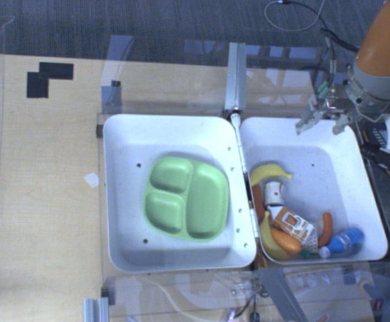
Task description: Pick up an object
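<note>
My gripper [323, 119] hangs over the back edge of the right bin [346, 156], fingers spread apart and nothing between them. The bin's front part holds a pile: a yellow banana [270, 173], a small white can [273, 193], an orange-and-white carton [294, 225], an orange fruit [285, 242], a red sausage [326, 227] and a blue plastic bottle [342, 241]. All of these lie well in front of the gripper, apart from it.
The left bin [124, 180] holds a green divided tray [187, 197]. A metal divider post [234, 79] stands between the bins at the back. Cables run behind the arm at top right. Wooden bench stretches to the left.
</note>
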You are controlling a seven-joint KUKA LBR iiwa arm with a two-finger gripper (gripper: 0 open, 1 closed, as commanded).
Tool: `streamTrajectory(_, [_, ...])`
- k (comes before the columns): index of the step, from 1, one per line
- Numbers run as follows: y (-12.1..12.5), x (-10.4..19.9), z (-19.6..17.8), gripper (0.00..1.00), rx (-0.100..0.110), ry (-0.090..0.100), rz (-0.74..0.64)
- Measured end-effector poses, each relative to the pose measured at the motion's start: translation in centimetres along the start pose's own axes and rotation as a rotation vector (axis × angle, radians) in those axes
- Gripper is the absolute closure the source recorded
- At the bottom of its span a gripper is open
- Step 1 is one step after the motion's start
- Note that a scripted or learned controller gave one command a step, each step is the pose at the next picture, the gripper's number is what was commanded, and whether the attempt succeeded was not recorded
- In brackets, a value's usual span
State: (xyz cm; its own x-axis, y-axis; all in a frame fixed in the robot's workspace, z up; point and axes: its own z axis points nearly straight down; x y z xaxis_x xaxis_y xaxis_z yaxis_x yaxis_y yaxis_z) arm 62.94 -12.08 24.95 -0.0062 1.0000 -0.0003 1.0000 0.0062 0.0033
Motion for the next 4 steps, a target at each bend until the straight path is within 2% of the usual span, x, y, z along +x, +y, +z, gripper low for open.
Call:
streamTrajectory(1, [-1.8, 0.7, 16.1, 0.0, -0.008, -0.001, -0.023])
streamTrajectory(2, [-13.0, 0.2, 15.9, 0.0, -0.008, -0.001, -0.031])
streamTrajectory(3, [-12.5, 0.4, 14.8, 1.0, -0.019, -0.001, -0.035])
streamTrajectory(4, [-14.1, 3.2, 2.7, 1.0, -0.003, 0.0, 0.325])
